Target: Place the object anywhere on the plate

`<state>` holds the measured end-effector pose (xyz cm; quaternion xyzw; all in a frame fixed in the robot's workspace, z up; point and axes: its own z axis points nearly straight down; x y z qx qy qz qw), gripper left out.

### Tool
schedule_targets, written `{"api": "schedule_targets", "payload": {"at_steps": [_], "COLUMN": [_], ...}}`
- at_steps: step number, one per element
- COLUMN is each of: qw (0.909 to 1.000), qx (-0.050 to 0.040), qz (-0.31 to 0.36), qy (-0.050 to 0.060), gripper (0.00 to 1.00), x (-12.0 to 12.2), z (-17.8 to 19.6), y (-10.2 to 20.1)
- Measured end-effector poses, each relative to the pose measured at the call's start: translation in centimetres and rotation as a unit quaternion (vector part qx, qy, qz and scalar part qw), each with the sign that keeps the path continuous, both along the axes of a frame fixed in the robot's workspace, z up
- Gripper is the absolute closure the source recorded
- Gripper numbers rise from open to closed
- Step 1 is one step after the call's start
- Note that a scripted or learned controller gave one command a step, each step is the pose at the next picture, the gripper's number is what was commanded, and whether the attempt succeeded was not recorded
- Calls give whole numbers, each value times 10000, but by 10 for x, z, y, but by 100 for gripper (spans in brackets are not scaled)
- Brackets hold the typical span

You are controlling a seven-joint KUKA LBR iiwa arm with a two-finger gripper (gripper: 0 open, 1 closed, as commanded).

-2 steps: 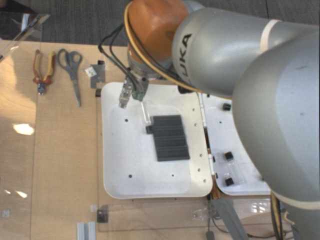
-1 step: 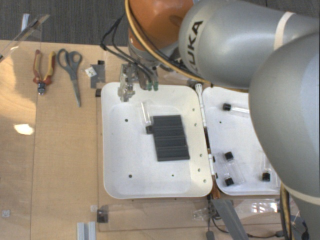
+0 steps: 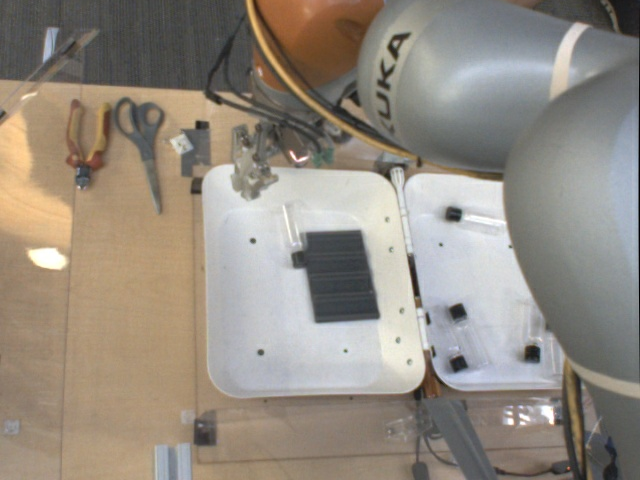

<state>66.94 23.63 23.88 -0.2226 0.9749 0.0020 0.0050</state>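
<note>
**Tube lying by the plate, hand parked at the bin's far corner**

- Object: a small clear tube with a black cap (image 3: 293,234), lying flat in the left bin (image 3: 230,348). Its capped end is just beside, possibly touching, the upper left corner of the dark ribbed plate (image 3: 340,275). Not on the plate yet.
- Plate sits near the bin's middle, slightly skewed.
- Hand (image 3: 252,175) hovers over the bin's upper left corner, apart from the tube. Nothing visible between its fingers; whether they are spread or pressed together I cannot tell.
- Judgement: the step is the pick. Come down over the tube's mid-length, fingers straddling its narrow width, clear of the plate edge so the plate isn't nudged. Clear plastic may slip; lift gently, then release low over the plate's middle, along the ribs, so it doesn't roll off.
- Right bin (image 3: 480,368) holds similar capped tubes. Scissors (image 3: 145,148) and pliers (image 3: 85,143) lie on the worktop (image 3: 110,348).
</note>
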Motion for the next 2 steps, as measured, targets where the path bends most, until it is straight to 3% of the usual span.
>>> {"api": "schedule_targets", "payload": {"at_steps": [1,2], "qw": [10000,9629], "qx": [36,-17], "qz": [-7,2698], "qy": [-42,-21], "gripper": [100,100], "x": [1,0], "z": [14,57], "y": [2,0]}}
